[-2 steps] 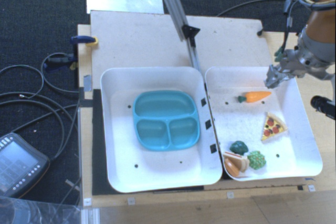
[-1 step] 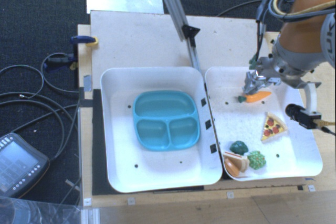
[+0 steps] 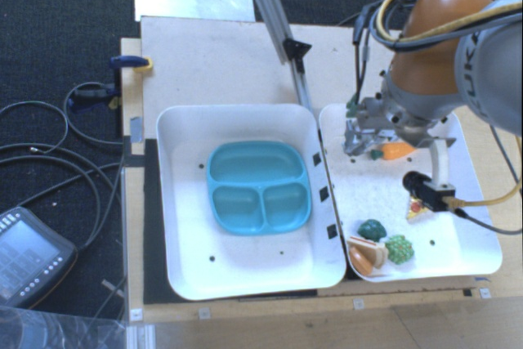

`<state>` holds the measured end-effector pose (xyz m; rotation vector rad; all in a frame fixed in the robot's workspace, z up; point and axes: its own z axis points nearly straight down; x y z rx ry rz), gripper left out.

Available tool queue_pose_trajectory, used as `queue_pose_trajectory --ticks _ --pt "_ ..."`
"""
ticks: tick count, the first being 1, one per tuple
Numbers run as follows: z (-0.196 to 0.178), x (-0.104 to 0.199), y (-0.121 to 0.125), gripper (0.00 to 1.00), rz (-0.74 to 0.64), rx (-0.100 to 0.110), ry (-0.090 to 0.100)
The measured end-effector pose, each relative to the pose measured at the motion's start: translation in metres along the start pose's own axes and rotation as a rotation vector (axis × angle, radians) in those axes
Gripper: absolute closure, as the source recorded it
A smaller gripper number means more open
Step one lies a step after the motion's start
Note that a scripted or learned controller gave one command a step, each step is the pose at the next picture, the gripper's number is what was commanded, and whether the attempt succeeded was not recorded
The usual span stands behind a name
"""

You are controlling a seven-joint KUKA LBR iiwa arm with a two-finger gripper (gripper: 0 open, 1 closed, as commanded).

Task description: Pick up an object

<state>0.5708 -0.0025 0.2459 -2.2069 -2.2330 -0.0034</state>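
Faintly, partial letters "KU" mark the grey arm (image 3: pixel 482 53) above the claw (image 3: pixel 359 145).

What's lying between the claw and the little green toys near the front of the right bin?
In the camera view, bare white bin floor separates the claw from the dark green toy and light green bumpy toy. The orange carrot-like toy sits beside the claw.

My grey arm (image 3: pixel 490 53) wears a rounded orange band (image 3: pixel 437 29), looped with yellow and black cables (image 3: pixel 384 12) above my metal tool (image 3: pixel 364 139).
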Motion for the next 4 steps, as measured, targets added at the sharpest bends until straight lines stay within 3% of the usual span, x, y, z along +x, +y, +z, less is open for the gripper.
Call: queue_pose_trajectory --ticks 2,3,4 --pt "0.009 0.095 -0.011 1.0 0.001 0.001 -0.001" --pt "0.02 0.096 -0.015 1.0 0.006 0.0 -0.003" --pt "0.02 0.096 -0.014 0.0 0.009 -0.001 -0.002"
